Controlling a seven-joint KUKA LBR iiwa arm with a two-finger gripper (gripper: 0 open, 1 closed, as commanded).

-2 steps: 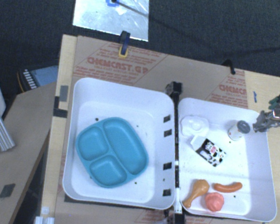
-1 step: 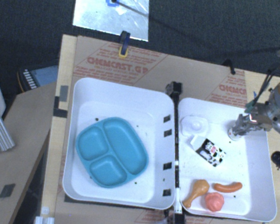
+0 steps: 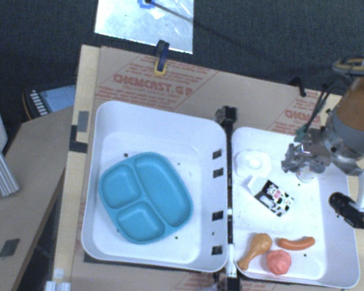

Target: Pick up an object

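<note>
My gripper (image 3: 300, 161) hangs over the back part of the right bin (image 3: 343, 232), seen from above. Just left of it a white cup-like piece (image 3: 250, 162) rests on the bin floor. A small carton with black and white cow patches (image 3: 273, 195) lies below and left of the gripper, near the bin's middle. Along the front of the right bin lie a toy chicken drumstick (image 3: 255, 248), an orange sausage (image 3: 295, 243) and a pink ball-shaped toy (image 3: 278, 261). Nothing shows between the gripper and these things.
The left bin (image 3: 119, 131) holds a blue divided plate (image 3: 145, 196). A black divider strip (image 3: 226, 183) with clips runs between the bins. A black fitting (image 3: 346, 208) sits at the right bin's right rim. Cardboard (image 3: 178, 82) lies under both bins.
</note>
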